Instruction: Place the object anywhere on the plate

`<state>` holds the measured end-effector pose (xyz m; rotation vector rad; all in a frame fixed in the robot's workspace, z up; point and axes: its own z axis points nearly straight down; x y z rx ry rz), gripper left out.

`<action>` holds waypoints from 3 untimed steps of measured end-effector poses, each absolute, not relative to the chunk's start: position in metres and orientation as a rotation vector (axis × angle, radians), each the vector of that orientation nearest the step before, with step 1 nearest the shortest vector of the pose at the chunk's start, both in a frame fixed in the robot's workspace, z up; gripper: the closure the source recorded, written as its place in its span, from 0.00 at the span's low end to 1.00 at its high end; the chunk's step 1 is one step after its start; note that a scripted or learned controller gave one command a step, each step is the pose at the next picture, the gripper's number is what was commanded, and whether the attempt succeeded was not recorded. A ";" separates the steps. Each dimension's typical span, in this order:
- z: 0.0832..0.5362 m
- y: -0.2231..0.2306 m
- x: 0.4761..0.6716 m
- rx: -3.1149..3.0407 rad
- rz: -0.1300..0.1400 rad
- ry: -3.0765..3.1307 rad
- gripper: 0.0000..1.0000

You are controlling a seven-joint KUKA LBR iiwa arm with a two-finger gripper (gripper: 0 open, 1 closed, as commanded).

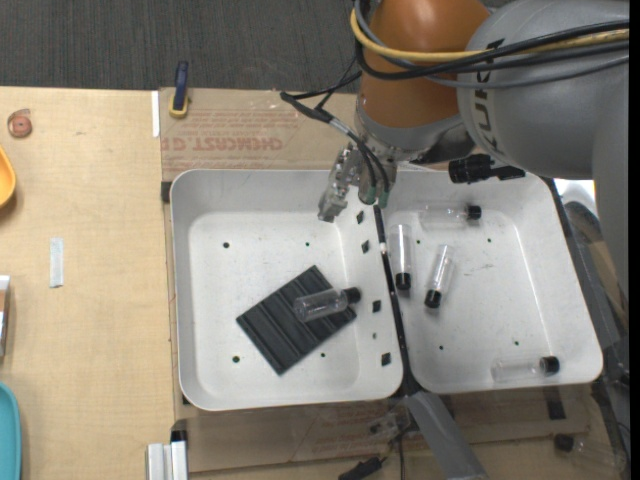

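Black ribbed plate (293, 319), white bins (190, 298)

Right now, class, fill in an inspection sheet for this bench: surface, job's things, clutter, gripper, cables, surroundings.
Surface: two white bins side by side, left bin and right bin, on a cardboard sheet.
Job's things: dark ribbed plate lies in the left bin; one clear vial rests across its upper right corner.
Clutter: four more vials lie in the right bin, two near its left wall, one at the top, one at the lower right.
Gripper: gripper hangs over the left bin's upper right, apart from the plate.
Cables: yellow and black cables loop round the orange band.
Surroundings: wooden bench to the left.
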<state>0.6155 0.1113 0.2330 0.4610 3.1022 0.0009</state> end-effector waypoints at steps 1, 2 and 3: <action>0.360 0.192 0.626 0.393 -0.001 3.116 1.00; 0.386 0.228 0.649 0.208 0.001 3.131 1.00; 0.395 0.227 0.650 0.209 0.001 3.127 1.00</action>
